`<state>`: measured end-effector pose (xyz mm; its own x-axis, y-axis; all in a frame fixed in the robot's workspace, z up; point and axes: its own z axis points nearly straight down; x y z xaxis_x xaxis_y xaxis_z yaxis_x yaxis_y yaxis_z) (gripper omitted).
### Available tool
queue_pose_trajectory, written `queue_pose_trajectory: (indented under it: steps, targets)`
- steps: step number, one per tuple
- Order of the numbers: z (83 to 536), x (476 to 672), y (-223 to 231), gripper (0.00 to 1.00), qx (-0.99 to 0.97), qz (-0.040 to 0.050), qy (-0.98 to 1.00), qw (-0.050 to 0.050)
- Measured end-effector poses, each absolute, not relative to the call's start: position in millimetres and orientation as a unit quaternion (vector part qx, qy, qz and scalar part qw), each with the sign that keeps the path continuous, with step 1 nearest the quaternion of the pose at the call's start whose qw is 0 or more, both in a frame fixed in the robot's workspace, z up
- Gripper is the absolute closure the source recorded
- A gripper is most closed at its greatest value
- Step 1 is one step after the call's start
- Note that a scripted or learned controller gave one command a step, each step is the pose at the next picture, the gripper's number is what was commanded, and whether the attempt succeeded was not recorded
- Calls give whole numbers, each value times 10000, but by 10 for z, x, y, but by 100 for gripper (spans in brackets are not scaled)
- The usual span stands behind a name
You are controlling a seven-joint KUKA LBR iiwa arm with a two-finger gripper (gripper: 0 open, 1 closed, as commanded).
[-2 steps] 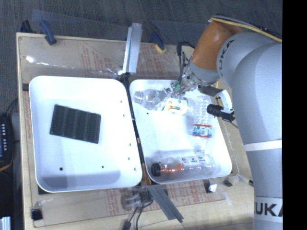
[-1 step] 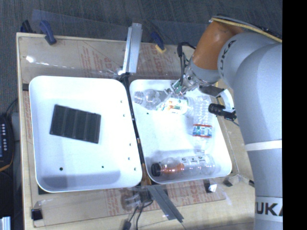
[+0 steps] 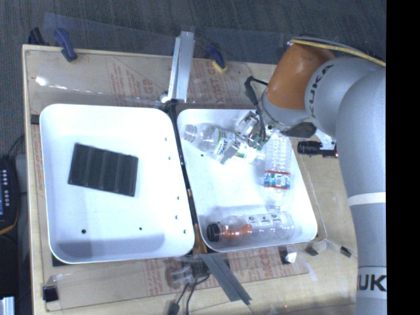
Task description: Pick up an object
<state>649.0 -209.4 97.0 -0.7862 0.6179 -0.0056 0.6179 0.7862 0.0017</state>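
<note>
Here the pincer (image 3: 244, 138) touches a clear bottle (image 3: 209, 137).

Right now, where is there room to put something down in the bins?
The left bin is bare all around the black mat. The right bin is crowded with three bottles, leaving one patch between the top bottle and the bottom bottle.

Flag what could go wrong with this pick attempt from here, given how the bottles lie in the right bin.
1. The gripper is down at the clear bottle lying at the top of the right bin; a round, smooth bottle may well roll or slip out.
2. A second bottle lies right beside the wrist, so the arm could knock it.
3. A third bottle lies along the bin's near wall, hard to reach if this try fails.
</note>
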Motion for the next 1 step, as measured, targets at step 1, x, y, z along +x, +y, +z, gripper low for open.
queue_pose_trajectory:
  steps: [1]
  targets:
    - [1078,6497,-2092,100,3245,-9,9459,35]
